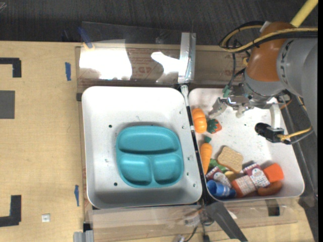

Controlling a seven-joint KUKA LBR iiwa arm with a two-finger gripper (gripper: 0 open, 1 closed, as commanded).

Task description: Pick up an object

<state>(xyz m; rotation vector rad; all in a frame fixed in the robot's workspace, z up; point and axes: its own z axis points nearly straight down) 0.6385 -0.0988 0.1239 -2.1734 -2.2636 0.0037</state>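
Note:
My gripper (228,110) hangs over the back of the right bin (292,155), its two fingers spread apart with nothing between them. Just to its lower left lie a small orange pumpkin (199,120) and a red and green toy fruit (215,126), both against the bin's left wall. Nearer the front are a carrot (206,153), a slice of bread (230,158), red and white packets (251,179), an orange block (274,173) and a blue bottle (218,188), crowded together.
The left bin (96,110) holds a teal divided plate (149,155). A metal divider (187,59) stands behind the bins. The arm's black connector with a yellow cable (267,130) hangs over the right bin's right side.

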